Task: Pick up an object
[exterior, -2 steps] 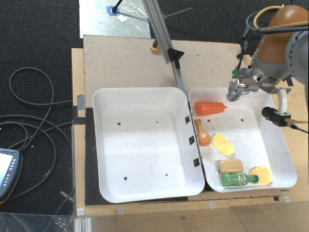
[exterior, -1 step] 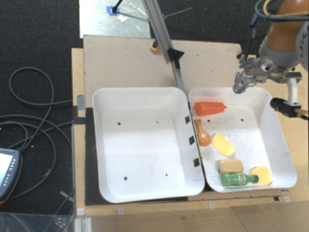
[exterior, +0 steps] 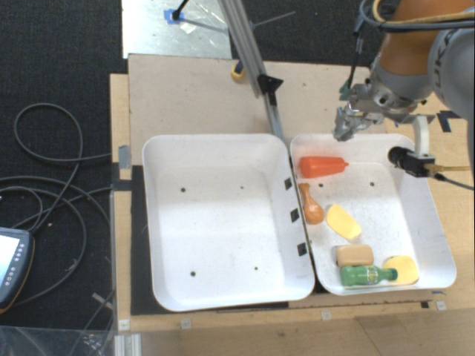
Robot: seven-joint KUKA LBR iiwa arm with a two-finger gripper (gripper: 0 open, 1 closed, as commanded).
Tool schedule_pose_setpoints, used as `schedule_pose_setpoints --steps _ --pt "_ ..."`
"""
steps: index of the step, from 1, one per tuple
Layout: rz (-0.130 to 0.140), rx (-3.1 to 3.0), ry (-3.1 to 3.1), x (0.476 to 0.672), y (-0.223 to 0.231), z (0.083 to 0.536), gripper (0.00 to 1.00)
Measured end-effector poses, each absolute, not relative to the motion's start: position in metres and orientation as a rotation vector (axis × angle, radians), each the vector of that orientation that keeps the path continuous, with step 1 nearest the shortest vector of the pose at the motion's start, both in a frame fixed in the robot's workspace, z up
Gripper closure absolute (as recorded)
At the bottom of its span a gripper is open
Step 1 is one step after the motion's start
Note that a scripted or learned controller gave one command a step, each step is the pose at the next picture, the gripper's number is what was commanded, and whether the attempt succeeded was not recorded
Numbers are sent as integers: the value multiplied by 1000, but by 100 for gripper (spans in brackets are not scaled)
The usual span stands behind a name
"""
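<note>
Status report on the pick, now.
Pincer over the right bin's far rim, nothing between fingers. Orange carrot-shaped piece nearest below it, lying loose. Spoon, yellow pieces, tan block, green bottle nearer camera. Nothing blocking.

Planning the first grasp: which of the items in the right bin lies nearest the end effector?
The orange-red carrot-shaped piece, lying at the far end of the right bin, just below the end effector. The other items sit farther toward the near end.
</note>
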State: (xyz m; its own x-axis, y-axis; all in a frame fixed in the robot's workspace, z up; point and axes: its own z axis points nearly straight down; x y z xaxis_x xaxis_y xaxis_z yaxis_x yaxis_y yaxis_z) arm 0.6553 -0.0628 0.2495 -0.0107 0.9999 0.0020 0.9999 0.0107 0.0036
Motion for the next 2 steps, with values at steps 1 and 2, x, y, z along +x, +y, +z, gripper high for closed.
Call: schedule_pose_setpoints --steps 1,2 --pt "5 2210 2233 662 -10 240 100" --pt "4 2210 2234 654 49 245 100"
